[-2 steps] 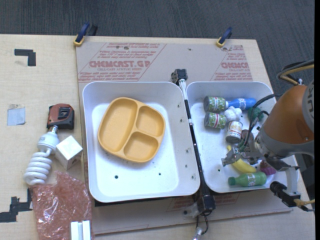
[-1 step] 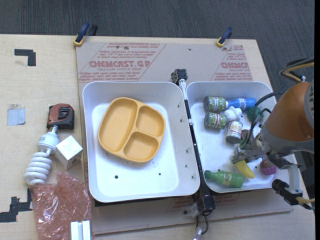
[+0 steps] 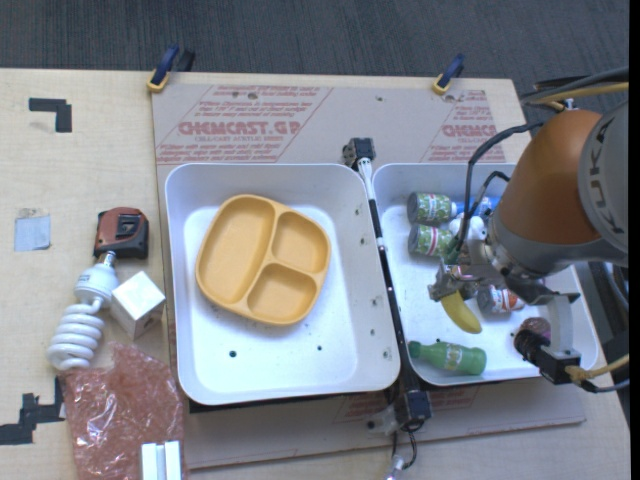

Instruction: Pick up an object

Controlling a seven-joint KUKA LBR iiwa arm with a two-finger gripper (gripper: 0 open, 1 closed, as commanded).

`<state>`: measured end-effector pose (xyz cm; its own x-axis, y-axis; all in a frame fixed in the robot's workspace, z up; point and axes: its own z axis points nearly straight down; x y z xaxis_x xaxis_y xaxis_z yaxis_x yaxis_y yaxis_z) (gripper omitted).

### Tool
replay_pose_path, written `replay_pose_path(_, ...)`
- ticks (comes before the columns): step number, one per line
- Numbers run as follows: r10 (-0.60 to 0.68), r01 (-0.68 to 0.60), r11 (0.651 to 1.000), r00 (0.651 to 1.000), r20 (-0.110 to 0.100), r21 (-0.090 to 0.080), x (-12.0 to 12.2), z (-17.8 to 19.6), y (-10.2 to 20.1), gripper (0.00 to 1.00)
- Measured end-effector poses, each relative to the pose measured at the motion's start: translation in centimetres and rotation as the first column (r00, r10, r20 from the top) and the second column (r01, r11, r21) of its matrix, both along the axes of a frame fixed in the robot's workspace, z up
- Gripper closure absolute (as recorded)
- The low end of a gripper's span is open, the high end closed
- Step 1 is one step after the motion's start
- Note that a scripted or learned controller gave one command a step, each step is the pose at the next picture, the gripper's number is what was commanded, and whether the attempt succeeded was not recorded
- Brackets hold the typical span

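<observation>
Here arm hides claw over banana; grip unclear.

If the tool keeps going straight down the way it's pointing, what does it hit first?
Most likely the banana, lying in the right bin just under the tool. Depth is hard to judge from this slanted view.

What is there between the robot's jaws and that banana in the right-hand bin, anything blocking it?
Nothing visible blocks it. The gripper is right above the banana in the right bin. The two cans lie farther back and the green bottle nearer the front, both apart from the banana.
</observation>
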<state>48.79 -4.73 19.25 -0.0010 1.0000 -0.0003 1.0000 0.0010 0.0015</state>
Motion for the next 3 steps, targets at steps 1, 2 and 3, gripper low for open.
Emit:
replay_pose_path(1,0.001,-0.001,1.000,1.000,-0.002,-0.001,5.4,0.0,6.2,1.00)
replay_pose_path(2,0.002,-0.002,1.000,1.000,-0.003,-0.001,5.6,0.0,11.5,1.00)
replay_pose_path(3,0.001,-0.001,1.000,1.000,-0.004,-0.001,8.7,-5.8,18.8,1.00)
